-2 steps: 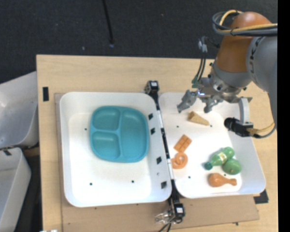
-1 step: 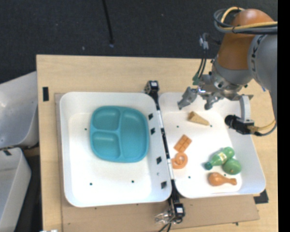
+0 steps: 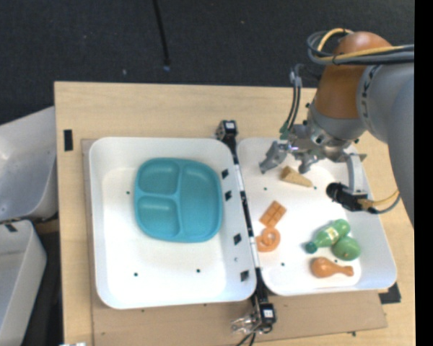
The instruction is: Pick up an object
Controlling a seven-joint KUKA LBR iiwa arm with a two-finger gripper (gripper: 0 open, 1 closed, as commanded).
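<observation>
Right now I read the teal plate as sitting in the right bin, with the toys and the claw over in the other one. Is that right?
Not quite. The camera view shows the teal plate in the left bin, not the right one. The rest holds: the toys, such as the orange ring and green pear, lie in the other bin, and the claw is over it too.

My gripper [image 3: 289,158] hung in the upper part of the right bin [image 3: 375,254], its fingers spread, just above and left of a tan wedge [image 3: 297,177]. Below lay an orange waffle piece [image 3: 273,214], an orange ring [image 3: 268,240], a green bottle [image 3: 327,236], a green pear [image 3: 347,248] and an orange gourd [image 3: 327,267]. A teal divided plate [image 3: 178,199] sat in the left bin [image 3: 112,265].
</observation>
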